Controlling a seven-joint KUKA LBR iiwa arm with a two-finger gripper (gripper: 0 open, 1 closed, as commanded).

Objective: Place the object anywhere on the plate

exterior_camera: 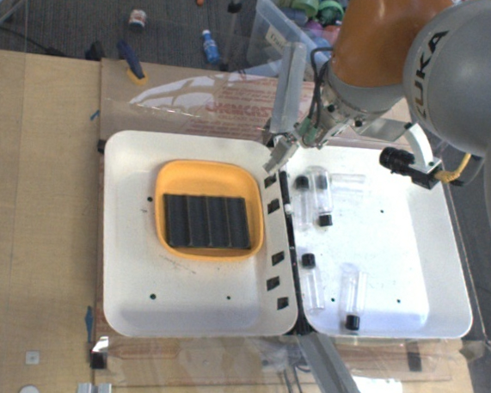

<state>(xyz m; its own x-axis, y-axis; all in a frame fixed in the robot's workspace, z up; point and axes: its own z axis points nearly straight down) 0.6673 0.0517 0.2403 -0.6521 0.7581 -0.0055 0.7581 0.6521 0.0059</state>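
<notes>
Two white bins sit side by side, and the left bin (124,292) carries a yellow plate (171,180) near its middle. One dark ridged block (207,222) lies flat on that plate, inside its rim. If this block is the object meant, the placing looks done already.

Several clear tubes with black caps (350,290) lie scattered in the right bin (430,252), mostly near its left edge along the divider. These may be what is left to move.

The gripper (289,148) hangs over the far edge, just where the two bins meet. Nothing is visibly held in it, and I cannot tell whether it is open or closed.

The block looks stiff, flat and probably light. Its grooves should give grip, so a pinch across its short width would suit. The tubes look light, smooth and likely to roll or slip. A hold across the middle of one, square to its length, seems safest, and those lying close against the divider may be awkward to reach.
</notes>
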